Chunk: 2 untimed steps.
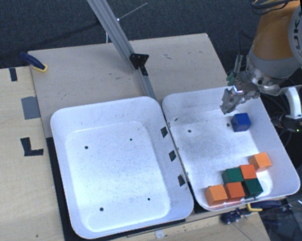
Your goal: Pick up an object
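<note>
The grey two-finger gripper (231,100) stands over the upper part of the right-hand shallow white plastic bin (202,154), just up and left of the small blue cube (240,122), apart from it. Nothing is between its fingers; how far they are open cannot be told at this resolution. Risk: a descent from the present offset may land one finger on the cube's top or push the cube toward the bin wall, yielding an empty close. The cube appears rigid, matt and square-edged, lying flat and alone. A cluster of orange and green blocks (238,184) lies well apart, at the bin's lower corner.
</note>
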Tool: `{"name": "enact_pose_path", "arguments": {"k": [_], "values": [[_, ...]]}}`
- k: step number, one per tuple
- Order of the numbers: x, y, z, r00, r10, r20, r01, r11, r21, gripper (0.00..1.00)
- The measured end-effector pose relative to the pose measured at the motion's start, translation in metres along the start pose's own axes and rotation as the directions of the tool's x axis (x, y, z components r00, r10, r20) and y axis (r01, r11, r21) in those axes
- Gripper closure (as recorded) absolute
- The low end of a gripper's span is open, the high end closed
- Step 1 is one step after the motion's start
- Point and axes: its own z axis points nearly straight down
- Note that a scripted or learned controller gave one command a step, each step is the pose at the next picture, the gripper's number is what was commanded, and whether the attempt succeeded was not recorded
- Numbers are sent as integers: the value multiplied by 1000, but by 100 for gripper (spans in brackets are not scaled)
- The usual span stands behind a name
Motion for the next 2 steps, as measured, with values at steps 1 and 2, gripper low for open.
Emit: {"name": "enact_pose_path", "arguments": {"k": [1, 2], "values": [[63, -10, 1, 1000, -2, -1, 2, 1000, 0, 100], [108, -13, -4, 1000, -2, -1, 2, 1000, -1, 100]]}}
